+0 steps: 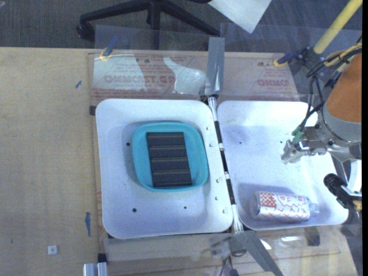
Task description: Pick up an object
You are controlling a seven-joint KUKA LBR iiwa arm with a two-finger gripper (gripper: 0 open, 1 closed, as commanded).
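Tube [286,205] — red-and-white patterned, lying on its side — sits in the near part of the right bin [259,125], close to the near wall, so a grasp from above would likely need to straddle its short width. Gripper [293,152] hangs over the same bin, farther back and well apart from the tube, holding nothing; I cannot tell how its jaws stand. In the left bin [109,154] a teal tray [140,154] lies flat and central, bearing a dark ridged block [169,159] — a harder pick.
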